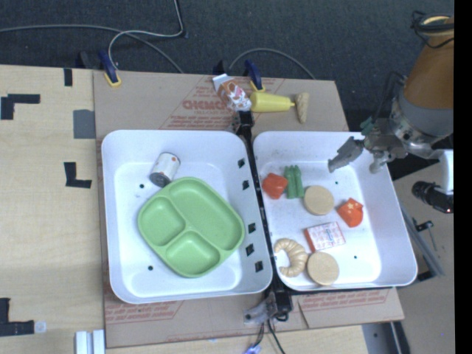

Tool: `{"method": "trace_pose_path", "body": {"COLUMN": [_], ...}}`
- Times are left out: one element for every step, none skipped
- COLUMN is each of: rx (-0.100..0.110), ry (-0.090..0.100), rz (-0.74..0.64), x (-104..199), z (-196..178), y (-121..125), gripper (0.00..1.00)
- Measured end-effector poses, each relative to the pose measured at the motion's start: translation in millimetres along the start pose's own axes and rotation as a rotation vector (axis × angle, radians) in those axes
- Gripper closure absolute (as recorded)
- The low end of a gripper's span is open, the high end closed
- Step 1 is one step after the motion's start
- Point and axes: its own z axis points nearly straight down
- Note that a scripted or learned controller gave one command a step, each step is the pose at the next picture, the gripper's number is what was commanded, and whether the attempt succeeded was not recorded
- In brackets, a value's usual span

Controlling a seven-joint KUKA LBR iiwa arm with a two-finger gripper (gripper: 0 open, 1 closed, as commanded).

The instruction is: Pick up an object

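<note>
The gripper (359,155) hovers over the far right edge of the right bin (391,260), its jaws spread wide with nothing between them. Below lie a green vegetable (294,181), a red pepper (273,185), two round biscuits (318,200), a croissant (291,256) and a red packet (324,236). The left bin (118,227) holds a green divided plate (191,226) and a small can (164,169).
</note>
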Motion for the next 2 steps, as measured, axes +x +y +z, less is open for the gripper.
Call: {"method": "trace_pose_path", "body": {"rx": [0.004, -0.001], "ry": [0.001, -0.001], "rz": [0.0, 0.001], "x": [28, 33], "z": [116, 159], "y": [30, 48], "gripper": [0.0, 0.0]}}
